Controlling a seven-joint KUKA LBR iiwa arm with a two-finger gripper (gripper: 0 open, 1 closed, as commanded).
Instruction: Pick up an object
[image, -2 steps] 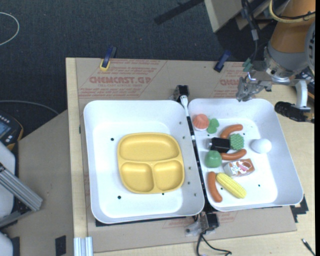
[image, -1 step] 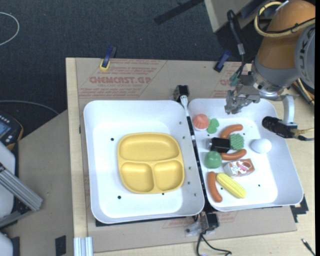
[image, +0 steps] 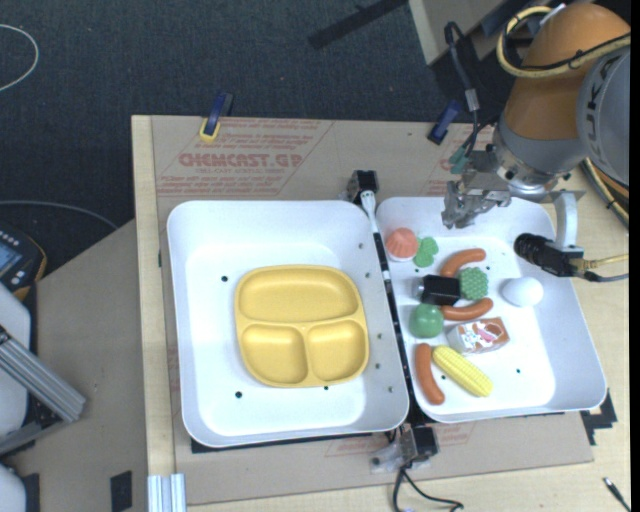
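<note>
Above the right bin (image: 560, 380), the gripper (image: 466, 212) is held over its far edge; finger state cannot be told. Approach step judged; descent onto the sausage (image: 463, 262) needed.

the divided tray (image: 300, 325) lies in the left bin (image: 200, 240); the right bin (image: 570, 350) holds the toy foods; the corn (image: 463, 371) lies at the front, just beside a sausage (image: 427, 373); the egg (image: 521, 292) lies right of the rest
</note>
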